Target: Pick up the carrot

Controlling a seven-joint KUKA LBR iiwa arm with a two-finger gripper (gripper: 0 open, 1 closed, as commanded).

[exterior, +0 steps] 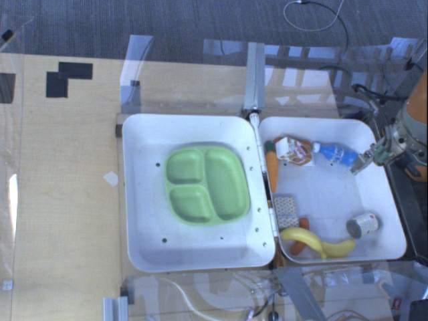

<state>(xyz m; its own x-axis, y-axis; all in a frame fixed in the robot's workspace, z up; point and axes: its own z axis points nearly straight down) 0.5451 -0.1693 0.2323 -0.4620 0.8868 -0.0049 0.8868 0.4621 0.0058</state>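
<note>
Carrot [271, 170], slim, orange, apparently plastic, lies along right bin's [394, 212] left wall; end effector [372, 158] grip state unclear.

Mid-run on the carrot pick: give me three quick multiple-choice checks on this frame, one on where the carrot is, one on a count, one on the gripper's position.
1. Where does the carrot lie?
A. In the green tray
B. Along the left wall of the right bin
C. On the bare bench

2. How many compartments has the green tray?
A. Two
B. Three
C. Five

3. Where is the gripper relative to the carrot?
A. Apart from it, at the right bin's far right edge
B. Directly over it
C. Over the left bin

Answers:
1 B, the orange carrot runs beside the wall next to the divider.
2 B, one long section and two smaller ones show.
3 A, the gripper sits near the blue bottle, across the bin from the carrot.
</note>
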